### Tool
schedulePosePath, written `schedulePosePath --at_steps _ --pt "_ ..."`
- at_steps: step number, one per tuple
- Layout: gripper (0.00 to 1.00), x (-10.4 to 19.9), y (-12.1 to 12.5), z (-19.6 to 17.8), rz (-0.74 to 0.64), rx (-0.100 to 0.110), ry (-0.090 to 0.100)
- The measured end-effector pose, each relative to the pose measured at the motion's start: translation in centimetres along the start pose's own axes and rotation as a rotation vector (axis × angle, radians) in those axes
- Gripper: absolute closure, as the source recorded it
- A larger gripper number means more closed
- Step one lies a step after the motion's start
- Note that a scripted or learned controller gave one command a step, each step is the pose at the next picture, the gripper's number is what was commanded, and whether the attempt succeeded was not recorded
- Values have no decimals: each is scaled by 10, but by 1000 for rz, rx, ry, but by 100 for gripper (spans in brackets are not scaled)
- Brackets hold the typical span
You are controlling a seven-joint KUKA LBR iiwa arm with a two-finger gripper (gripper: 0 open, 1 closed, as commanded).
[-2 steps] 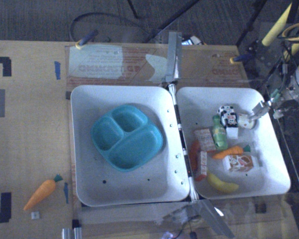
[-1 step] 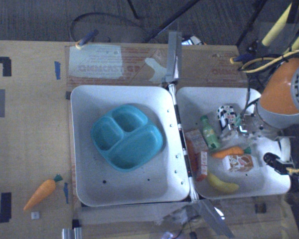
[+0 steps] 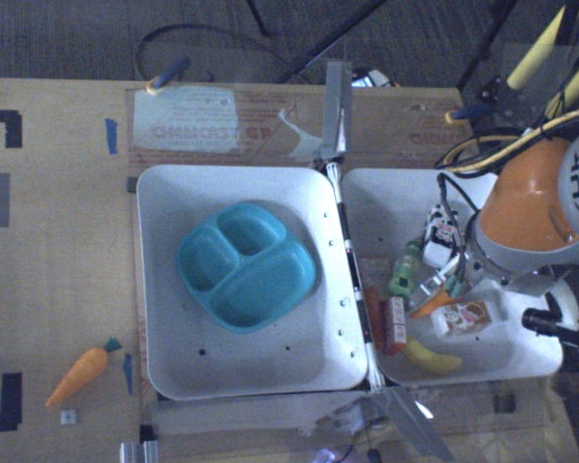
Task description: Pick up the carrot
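A small orange carrot (image 3: 430, 305) lies in the right bin (image 3: 386, 196), between a green bottle (image 3: 403, 270) and a small carton (image 3: 461, 317). My gripper (image 3: 442, 285) hangs low right over the carrot's upper end, touching or nearly touching it. The grey wrist and its orange band (image 3: 526, 205) cover the bin's right part. A second carrot (image 3: 77, 375), orange with a green top, lies on the bench outside the bins at the lower left.
A blue divided plate (image 3: 247, 265) lies in the left bin (image 3: 164, 201). In the right bin are also a red packet (image 3: 397, 321) by the dividing wall and a yellow banana (image 3: 433, 356) near the front edge. Cables hang at the right.
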State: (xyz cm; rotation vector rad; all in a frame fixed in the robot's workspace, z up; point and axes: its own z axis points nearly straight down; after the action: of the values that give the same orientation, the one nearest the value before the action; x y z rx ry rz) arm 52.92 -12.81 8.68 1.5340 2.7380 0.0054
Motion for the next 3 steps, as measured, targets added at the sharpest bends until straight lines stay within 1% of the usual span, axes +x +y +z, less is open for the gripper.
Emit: schedulePosePath --at_steps 1,2,3 --pt "100 -2 1 -12 3 -6 -5" --pt "100 54 -7 -138 -43 2 -1" --pt "100 13 -51 -24 120 5 2"
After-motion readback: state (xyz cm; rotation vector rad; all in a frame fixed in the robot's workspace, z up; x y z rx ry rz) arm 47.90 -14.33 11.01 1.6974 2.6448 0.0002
